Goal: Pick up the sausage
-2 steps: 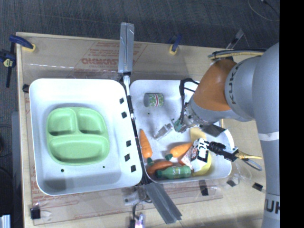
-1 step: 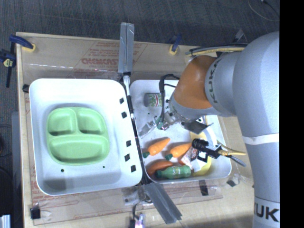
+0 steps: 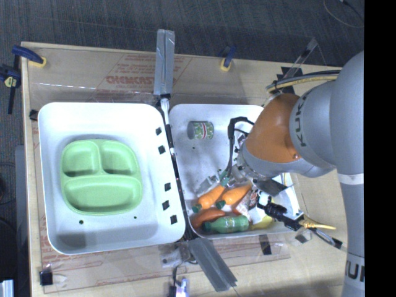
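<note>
The right bin (image 3: 185, 159) holds a pile of toy food at its near end. A reddish-orange sausage-like piece (image 3: 209, 215) lies there, just above a green bottle (image 3: 226, 225) and below two orange carrots (image 3: 213, 197) (image 3: 235, 195). My gripper (image 3: 230, 178) is low in this bin, right over the upper edge of the pile and close to the carrots. The wrist with its orange band (image 3: 272, 135) hides most of it. I see nothing lifted out of the pile.
A small can with a green label (image 3: 200, 130) lies at the far end of the right bin. A yellow banana-like piece (image 3: 266, 223) sits at the pile's right. The left bin (image 3: 49, 166) holds a green divided tray (image 3: 102, 177).
</note>
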Action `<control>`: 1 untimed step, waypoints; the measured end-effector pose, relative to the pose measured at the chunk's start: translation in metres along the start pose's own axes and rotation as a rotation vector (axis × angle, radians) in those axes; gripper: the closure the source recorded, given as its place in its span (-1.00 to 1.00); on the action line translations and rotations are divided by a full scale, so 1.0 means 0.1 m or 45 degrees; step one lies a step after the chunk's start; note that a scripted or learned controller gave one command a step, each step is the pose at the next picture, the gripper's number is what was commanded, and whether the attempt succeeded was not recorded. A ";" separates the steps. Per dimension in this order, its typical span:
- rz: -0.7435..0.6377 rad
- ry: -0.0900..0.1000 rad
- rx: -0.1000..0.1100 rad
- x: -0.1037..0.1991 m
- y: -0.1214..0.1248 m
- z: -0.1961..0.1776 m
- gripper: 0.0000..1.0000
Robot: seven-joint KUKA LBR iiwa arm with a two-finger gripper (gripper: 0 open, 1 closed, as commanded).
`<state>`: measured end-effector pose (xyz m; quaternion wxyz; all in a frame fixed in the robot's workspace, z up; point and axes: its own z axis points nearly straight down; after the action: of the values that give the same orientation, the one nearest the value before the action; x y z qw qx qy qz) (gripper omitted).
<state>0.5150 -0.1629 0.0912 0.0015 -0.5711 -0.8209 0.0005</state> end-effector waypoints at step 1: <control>-0.042 -0.021 0.002 0.25 0.55 -0.02 -1.00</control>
<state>0.5583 -0.1202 0.0936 -0.0047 -0.5574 -0.8302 0.0057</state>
